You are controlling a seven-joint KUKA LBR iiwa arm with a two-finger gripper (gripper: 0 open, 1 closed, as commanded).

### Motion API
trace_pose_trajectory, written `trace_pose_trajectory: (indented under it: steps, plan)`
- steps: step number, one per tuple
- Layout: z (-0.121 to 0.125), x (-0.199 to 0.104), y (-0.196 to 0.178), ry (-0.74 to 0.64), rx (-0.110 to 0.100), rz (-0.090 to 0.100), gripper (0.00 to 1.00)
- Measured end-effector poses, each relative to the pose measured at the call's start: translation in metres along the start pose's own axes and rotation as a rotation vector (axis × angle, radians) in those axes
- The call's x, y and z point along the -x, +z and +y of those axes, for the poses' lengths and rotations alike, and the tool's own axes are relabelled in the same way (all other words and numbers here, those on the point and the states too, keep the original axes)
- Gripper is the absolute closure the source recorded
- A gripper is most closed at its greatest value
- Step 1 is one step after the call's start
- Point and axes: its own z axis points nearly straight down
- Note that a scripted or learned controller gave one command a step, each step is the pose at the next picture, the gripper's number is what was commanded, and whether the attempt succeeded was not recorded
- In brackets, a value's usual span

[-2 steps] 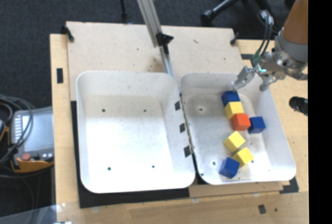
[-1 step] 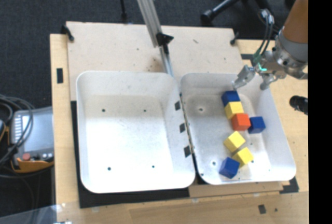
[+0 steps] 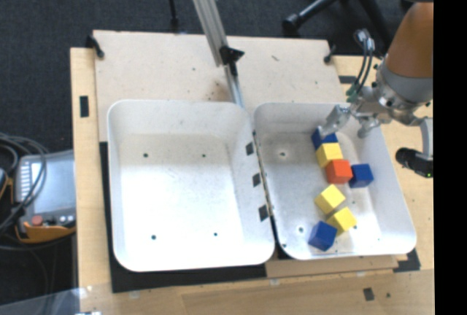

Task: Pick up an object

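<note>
Several small cubes lie in the right bin (image 3: pixel 292 120). From back to front they are a blue cube (image 3: pixel 324 137), a yellow cube (image 3: pixel 329 154), an orange cube (image 3: pixel 338 170), a second blue cube (image 3: pixel 361 175), two more yellow cubes (image 3: pixel 330 199) (image 3: pixel 342 219) and a third blue cube (image 3: pixel 322 235). My gripper (image 3: pixel 352 122) hovers over the back right of this bin, just behind the rear blue cube. It is open, its two fingers (image 3: pixel 336 117) spread with nothing between them.
The left bin (image 3: pixel 117 160) stands beside the right one, sharing a middle wall. A slanted aluminium bar (image 3: pixel 208 11) rises from the back of the bench. A pendant (image 3: pixel 40 197) and cables lie off the bench at left.
</note>
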Motion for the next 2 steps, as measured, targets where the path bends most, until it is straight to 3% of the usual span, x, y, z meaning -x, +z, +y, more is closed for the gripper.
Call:
trace_pose_trajectory:
  steps: [2]
  plan:
    - [0.020, 0.011, 0.103, 0.005, 0.008, -0.005, 0.00]
